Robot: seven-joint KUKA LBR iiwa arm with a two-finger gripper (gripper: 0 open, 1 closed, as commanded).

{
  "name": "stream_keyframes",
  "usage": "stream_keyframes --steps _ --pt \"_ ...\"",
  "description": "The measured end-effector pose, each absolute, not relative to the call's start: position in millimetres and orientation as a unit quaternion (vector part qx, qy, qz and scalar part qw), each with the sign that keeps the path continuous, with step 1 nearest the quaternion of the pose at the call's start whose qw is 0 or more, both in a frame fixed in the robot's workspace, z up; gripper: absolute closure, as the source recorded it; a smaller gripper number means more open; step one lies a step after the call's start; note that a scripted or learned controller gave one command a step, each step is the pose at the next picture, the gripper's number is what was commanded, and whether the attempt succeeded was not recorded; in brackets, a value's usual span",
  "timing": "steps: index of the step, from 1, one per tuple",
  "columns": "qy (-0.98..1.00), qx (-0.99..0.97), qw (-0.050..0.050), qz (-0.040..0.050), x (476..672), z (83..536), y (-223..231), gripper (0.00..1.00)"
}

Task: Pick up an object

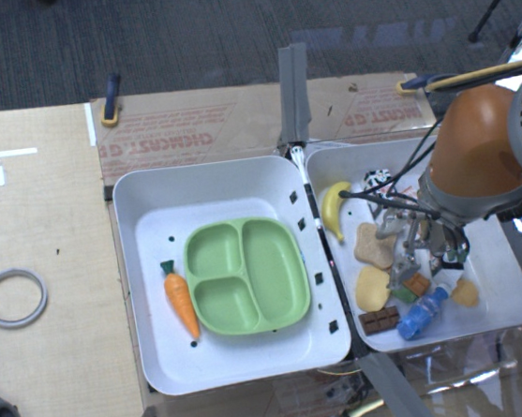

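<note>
Two white bins (139, 293): left holds a green divided plate (248, 275) and an orange carrot (182, 302) with green top; right holds a yellow banana (334, 208), blue bottle (421, 315), brown bar (380, 320).

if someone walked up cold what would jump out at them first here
The green divided plate in the middle of the left bin, with a toy carrot lying just to its left. Then the arm's orange band over the right bin, with the gripper down among a clutter of toy food: a banana, a blue bottle, a chocolate bar.
</note>
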State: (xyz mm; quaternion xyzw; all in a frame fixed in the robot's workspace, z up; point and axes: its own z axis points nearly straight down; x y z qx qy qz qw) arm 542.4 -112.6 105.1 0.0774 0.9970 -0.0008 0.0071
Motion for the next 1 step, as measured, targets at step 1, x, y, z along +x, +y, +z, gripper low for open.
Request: stream_keyframes --steps 1 --pt "0.984 0.18 0.002 0.0 601.5 93.7 -120.1 0.0"
